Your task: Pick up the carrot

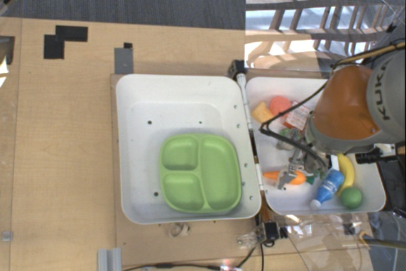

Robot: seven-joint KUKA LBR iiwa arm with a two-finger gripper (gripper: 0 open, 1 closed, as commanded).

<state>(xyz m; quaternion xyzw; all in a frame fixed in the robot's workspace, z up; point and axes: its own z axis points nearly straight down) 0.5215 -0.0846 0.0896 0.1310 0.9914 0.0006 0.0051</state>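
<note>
- Gripper [297,173]: lowered into the right bin [274,201], directly over the carrot; finger spacing and any grip cannot be made out.
- Carrot [279,177]: orange, lying near the right bin's front-left area, its right end under the gripper.
- Blue bottle [328,188]: just right of the gripper, tilted.
- Banana [346,169]: behind the bottle.
- Green ball [351,197]: front-right corner.
- Yellow block [262,112], red item [280,103]: toward the back.
- Left bin [139,98]: holds a green divided plate [200,172].
</note>
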